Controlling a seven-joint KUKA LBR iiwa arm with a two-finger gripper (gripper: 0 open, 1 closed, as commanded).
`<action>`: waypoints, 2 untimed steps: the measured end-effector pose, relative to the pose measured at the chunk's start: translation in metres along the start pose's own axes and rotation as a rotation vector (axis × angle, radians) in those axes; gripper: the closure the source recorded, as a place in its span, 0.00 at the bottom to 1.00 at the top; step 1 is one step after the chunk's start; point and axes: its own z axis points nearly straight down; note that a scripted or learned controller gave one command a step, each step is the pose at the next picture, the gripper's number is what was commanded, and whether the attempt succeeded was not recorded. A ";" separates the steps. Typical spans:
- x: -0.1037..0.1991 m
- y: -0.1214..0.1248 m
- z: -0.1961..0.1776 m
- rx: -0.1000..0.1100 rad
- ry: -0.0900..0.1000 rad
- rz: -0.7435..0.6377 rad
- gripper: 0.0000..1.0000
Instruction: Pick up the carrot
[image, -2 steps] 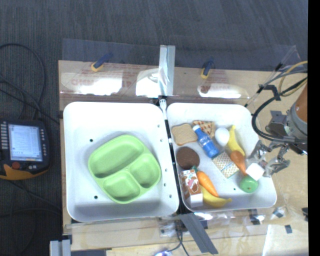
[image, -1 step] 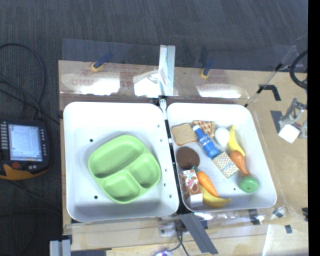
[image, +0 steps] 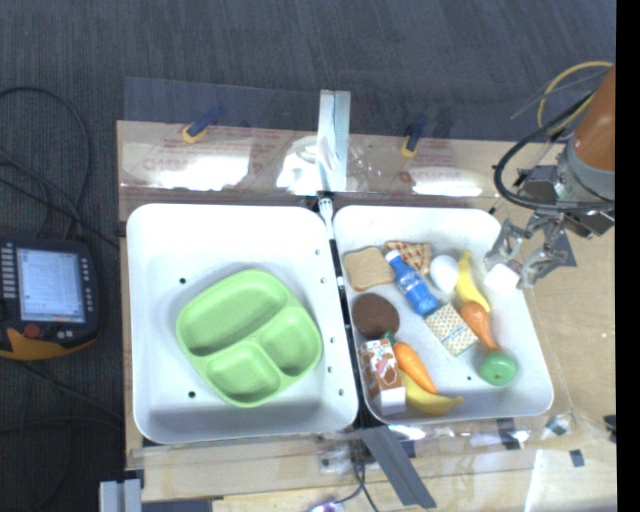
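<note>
- Hovering over the right bin's (image: 520, 400) upper right corner, my gripper (image: 528, 255) hangs with fingers spread and nothing between them
- carrot (image: 414, 367) lies near that bin's front, between the juice carton (image: 381, 364) and a cracker (image: 450, 328); a banana (image: 432, 402) sits just below it
- green divided plate (image: 250, 335) rests in the left bin (image: 160, 260)

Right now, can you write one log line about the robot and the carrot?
gripper: over right bin's upper right edge, open, holding nothing | carrot: lying in right bin, beside banana | pick: not yet done
</note>
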 end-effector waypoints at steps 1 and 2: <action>0.001 -0.003 -0.010 0.018 -0.004 0.003 0.00; 0.016 0.025 0.135 0.027 -0.004 0.074 0.00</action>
